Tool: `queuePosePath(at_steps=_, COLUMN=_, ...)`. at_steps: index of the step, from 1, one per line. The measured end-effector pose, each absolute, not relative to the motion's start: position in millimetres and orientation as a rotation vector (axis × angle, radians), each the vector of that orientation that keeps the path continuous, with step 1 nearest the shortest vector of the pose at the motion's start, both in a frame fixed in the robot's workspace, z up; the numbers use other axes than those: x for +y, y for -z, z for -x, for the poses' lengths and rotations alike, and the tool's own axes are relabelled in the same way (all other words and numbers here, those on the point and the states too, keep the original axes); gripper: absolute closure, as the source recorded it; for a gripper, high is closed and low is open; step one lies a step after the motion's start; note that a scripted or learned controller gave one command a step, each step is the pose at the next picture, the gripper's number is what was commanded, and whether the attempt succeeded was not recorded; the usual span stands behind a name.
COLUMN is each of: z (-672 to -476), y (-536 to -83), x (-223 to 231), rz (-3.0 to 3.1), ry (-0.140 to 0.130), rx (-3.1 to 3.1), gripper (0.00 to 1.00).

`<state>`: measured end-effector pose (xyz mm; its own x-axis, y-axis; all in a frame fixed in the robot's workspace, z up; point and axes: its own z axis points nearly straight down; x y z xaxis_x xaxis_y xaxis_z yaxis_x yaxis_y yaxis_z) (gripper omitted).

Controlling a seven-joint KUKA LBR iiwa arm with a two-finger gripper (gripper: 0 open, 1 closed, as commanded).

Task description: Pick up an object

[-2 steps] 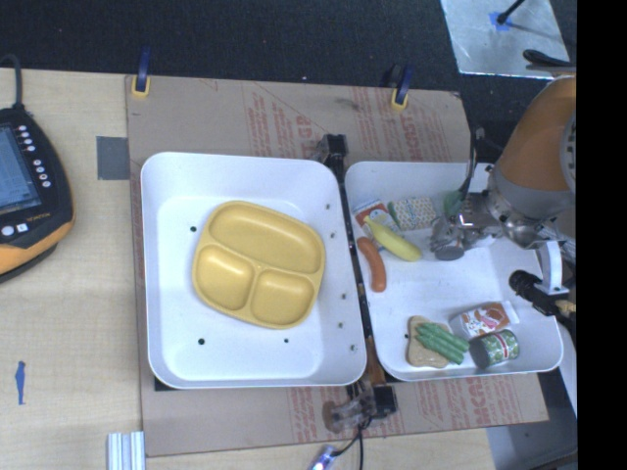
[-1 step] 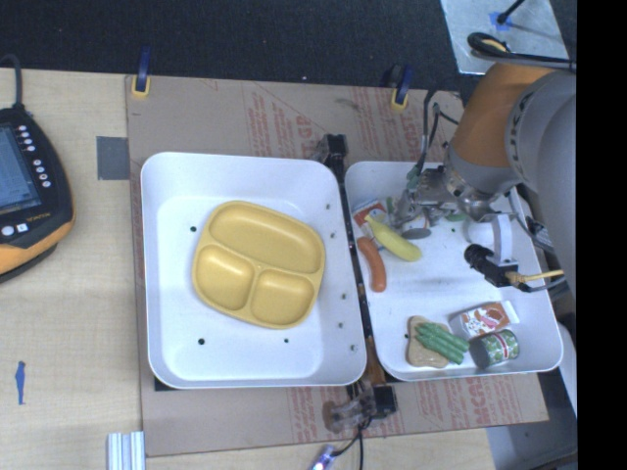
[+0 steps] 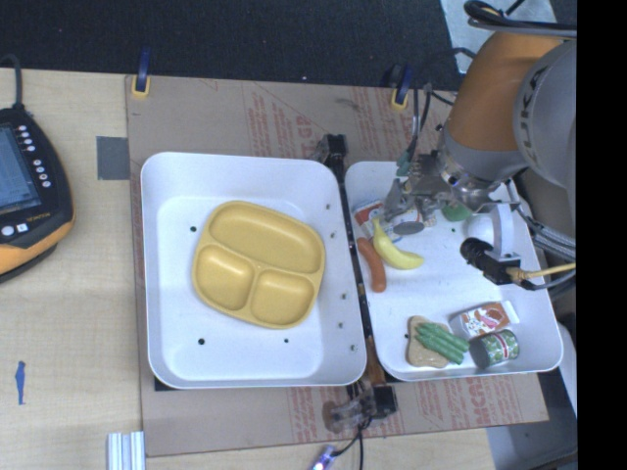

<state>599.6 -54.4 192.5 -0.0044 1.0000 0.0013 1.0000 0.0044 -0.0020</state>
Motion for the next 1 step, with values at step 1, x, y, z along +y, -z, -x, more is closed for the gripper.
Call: queuePosePath(at_steps=1, z=-529.8, y=-220.8, x=-12.2, rz=2.212, ry=-0.006, rx=-2.227, gripper=1.0)
